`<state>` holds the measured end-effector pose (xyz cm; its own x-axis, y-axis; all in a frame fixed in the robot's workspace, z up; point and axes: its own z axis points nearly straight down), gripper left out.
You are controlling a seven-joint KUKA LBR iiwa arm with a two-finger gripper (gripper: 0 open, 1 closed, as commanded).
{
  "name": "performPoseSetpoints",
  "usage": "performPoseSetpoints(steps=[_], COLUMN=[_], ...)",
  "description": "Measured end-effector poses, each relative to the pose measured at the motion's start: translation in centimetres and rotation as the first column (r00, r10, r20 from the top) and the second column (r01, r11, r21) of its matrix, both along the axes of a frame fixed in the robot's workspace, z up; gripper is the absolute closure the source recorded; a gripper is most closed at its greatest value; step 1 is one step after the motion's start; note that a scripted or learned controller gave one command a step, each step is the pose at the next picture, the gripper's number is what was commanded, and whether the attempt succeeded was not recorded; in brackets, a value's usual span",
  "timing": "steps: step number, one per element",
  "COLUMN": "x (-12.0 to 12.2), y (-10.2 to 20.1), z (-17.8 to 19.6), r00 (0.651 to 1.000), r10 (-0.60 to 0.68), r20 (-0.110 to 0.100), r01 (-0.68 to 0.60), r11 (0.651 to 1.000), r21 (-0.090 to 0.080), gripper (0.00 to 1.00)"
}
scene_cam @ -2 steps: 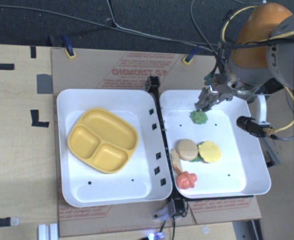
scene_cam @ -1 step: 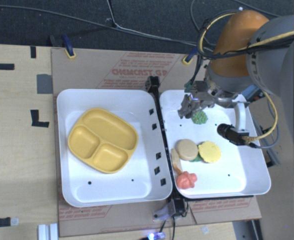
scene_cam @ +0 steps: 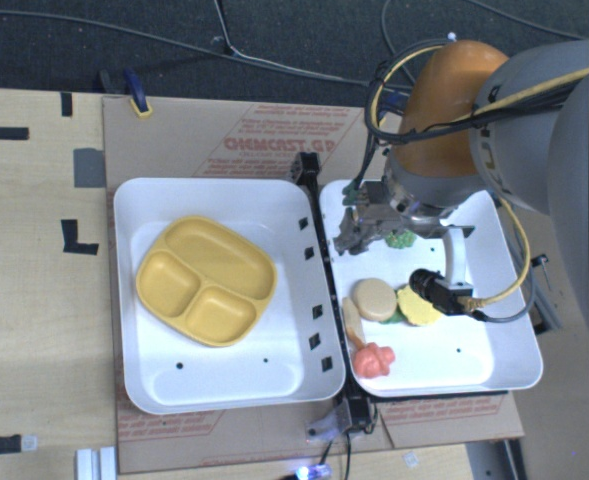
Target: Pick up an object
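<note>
- Locating the gripper (scene_cam: pixel 366 230): where does it sit?
- Over the upper left corner of the right bin (scene_cam: pixel 494 368), close to the divider between the bins. The arm (scene_cam: pixel 544 118) comes in from the view's right, with its orange band (scene_cam: pixel 449 88) above the wrist.
- State of the gripper?
- It cannot be told from this view: the wrist body covers most of it. No object shows inside it.
- Nearest object?
- A green piece (scene_cam: pixel 402 238), just beside the gripper on the view's right, partly hidden by the wrist. Contact cannot be told.
- Other objects in that bin?
- Four, all nearer the camera than the gripper. A beige disc (scene_cam: pixel 374 299) lies below it. A yellow piece (scene_cam: pixel 419 308) touches the disc on the view's right. A tan stick (scene_cam: pixel 352 320) lies along the bin's left wall, beside the disc. A pink piece (scene_cam: pixel 373 360) rests at the stick's lower end, farthest from the gripper.
- Left bin (scene_cam: pixel 134 208)?
- It holds a yellow tray (scene_cam: pixel 206 280) with three compartments, lying flat and turned at a slant, well apart from the gripper on the view's left.
</note>
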<state>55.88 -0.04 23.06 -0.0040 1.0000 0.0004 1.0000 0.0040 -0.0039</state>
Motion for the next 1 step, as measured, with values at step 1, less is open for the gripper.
performPoseSetpoints(steps=[1], x=[-2.23], y=[5.37], z=[0.65], r00=[1.000], r10=[0.003], r20=[0.001], r01=[-0.003], r11=[1.000], r21=[0.001], gripper=[1.00])
